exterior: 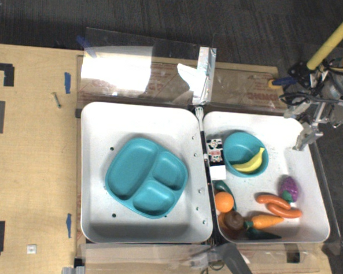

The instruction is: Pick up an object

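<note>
Camera view: gripper [306,138] hangs at the right bin's [317,171] upper right corner, arm entering from the right; grip state cannot be told. Banana [249,162] lies in teal bowl [240,148]. Teal divided plate [146,176] occupies the left bin [95,158].

Below-left of the claw [308,136]: yellow banana [249,162] curled in teal bowl [242,148]. Farther below: purple grape bunch [289,187], orange sausages [278,205], carrot [263,221], orange [224,201].
</note>
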Robot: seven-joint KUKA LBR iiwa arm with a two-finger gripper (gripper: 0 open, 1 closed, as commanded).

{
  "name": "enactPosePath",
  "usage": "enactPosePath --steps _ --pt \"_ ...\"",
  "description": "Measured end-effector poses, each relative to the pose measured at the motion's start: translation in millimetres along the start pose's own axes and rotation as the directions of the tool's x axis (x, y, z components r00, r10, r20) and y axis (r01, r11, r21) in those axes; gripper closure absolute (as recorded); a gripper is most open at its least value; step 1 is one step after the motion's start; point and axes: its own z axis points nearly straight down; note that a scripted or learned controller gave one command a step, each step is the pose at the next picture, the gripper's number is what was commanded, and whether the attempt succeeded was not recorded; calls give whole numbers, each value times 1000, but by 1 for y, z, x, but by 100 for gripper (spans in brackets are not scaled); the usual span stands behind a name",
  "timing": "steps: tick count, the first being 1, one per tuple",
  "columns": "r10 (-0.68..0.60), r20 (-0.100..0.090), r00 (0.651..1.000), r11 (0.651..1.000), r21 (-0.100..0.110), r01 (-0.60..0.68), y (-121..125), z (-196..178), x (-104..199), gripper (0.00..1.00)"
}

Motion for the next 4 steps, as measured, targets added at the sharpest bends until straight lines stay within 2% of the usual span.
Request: enactPosePath --steps 1,2,3,4 --pt "24 -11 1000 1000 -4 -24 27 120 3 0" --pt "28 4 1000 1000 0 -28 57 149 52 0" --pt "24 8 1000 1000 1 -24 90 154 65 0" --pt "-15 9 1000 1000 0 15 92 153 69 0"
